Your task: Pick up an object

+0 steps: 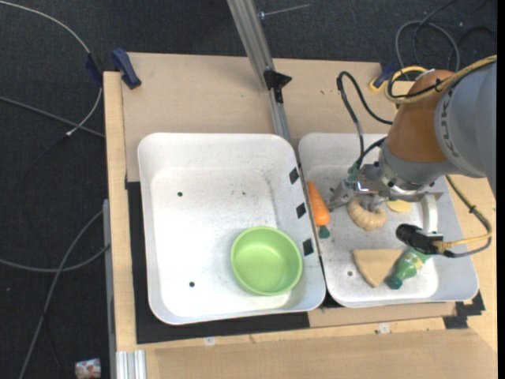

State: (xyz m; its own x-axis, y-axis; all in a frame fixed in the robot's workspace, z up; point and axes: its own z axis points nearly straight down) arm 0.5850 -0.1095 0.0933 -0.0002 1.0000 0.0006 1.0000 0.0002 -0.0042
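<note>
The right bin (331, 152) holds several small objects. An orange carrot (316, 204) lies along its left wall. A beige ridged croissant-shaped piece (369, 216) sits in the middle, with a tan wedge (372, 265) and a green bottle (404, 268) lying toward the front. My gripper (367, 194) hangs low over the bin, directly above the back edge of the beige piece and partly covering it. The wrist and orange band hide how the gripper stands. Nothing shows as lifted.
A green bowl (266, 260) rests in the front right of the left bin (162, 164). A slanted metal rail (256, 46) runs down to the gap between the bins. Cables (355, 109) loop off the arm over the right bin's back.
</note>
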